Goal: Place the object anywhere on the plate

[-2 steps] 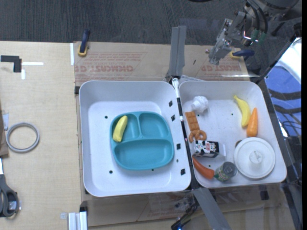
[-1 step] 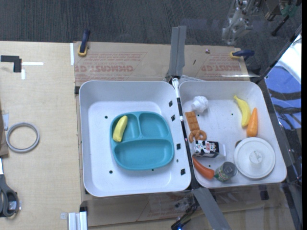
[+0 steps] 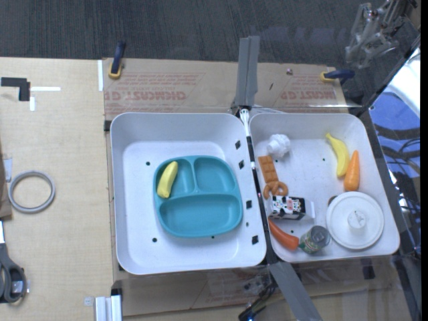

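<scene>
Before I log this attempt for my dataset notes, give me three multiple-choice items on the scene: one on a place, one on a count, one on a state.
1. Where does the small yellow corn-like piece lie?
A. in the plate's upper left compartment
B. in the plate's large lower compartment
C. on the bare floor of the right bin

2. How many compartments does the teal plate have?
A. two
B. three
C. four

3. How does the white round lid lie in the right bin?
A. standing on its edge
B. flat on the bin floor
C. leaning on the milk carton

Key: 1 A, the yellow piece sits left of the plate's upper divider. 2 B, two small sections sit above one wide one. 3 B, its full round face looks up at the camera, apart from the milk carton.
</scene>
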`<state>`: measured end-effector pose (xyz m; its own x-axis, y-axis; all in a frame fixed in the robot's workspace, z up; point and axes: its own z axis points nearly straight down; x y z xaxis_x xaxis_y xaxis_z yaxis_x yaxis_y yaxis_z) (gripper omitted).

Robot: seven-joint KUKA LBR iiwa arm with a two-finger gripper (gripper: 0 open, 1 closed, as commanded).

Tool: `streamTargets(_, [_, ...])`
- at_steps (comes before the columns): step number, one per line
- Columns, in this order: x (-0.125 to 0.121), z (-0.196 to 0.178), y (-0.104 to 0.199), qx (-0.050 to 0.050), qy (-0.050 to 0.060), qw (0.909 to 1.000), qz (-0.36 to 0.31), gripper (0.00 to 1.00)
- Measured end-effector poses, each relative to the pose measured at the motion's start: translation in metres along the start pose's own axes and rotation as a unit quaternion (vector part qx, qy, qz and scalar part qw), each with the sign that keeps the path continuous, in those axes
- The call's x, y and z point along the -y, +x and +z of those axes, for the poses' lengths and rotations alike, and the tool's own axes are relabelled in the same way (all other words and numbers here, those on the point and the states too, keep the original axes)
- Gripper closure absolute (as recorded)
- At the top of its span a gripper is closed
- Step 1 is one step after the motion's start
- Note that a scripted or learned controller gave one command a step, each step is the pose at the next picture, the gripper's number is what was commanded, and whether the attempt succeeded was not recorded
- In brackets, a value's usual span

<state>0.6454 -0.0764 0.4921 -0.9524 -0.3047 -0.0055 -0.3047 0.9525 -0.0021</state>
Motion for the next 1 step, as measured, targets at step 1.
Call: streamTargets(1, [0.0407,0.0001,0.0239,0.000,-0.001,0.9717,-0.236,1.00])
